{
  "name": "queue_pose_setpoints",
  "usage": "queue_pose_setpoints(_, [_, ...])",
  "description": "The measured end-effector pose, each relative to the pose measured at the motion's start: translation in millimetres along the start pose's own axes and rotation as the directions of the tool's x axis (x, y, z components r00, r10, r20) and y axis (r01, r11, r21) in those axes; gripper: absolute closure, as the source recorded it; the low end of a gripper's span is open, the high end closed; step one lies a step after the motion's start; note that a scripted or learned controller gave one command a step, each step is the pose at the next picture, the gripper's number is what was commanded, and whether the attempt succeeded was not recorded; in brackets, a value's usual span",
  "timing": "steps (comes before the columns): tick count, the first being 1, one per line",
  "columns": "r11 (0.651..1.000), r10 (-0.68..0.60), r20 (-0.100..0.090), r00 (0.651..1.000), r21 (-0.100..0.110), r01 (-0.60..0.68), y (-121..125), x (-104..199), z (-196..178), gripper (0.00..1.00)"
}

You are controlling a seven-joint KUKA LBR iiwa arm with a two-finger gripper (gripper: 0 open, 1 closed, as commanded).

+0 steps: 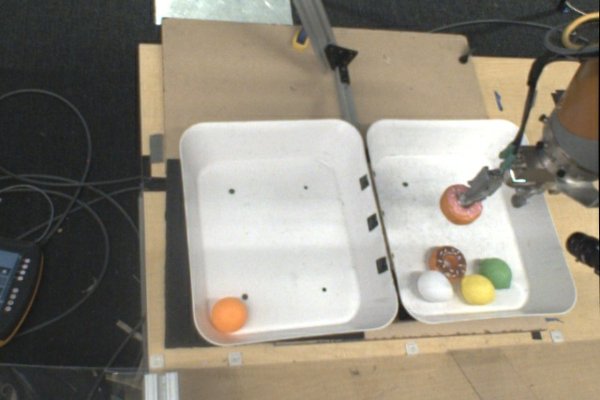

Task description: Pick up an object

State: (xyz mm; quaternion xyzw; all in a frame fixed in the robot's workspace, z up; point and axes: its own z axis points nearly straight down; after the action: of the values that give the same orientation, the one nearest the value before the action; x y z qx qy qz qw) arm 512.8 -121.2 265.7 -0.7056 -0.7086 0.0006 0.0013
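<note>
With my gripper at the pink donut in the right bin, its closure hidden from me, I want it centred over the ring before squeezing, well apart from the cluster nearer the front.

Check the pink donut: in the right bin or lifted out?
In. The pink donut sits within the right bin, with the gripper at its upper edge; whether it is lifted off the floor, cannot tell.

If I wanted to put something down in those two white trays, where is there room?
The left white bin is mostly bare, apart from an orange ball in its near-left corner. The right white bin is free along its far side; its near-right corner is crowded with a pink doughnut and small round toys.
</note>
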Motion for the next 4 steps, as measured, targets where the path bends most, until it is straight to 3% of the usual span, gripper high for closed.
queue_pose_setpoints(1, [1.0, 0.001, 0.001, 1.0, -0.004, -0.001, 1, 0, -2, 0.0])
queue_pose_setpoints(4, [1.0, 0.003, 0.0, 1.0, 0.001, -0.003, 2, 4, 129, 0.0])
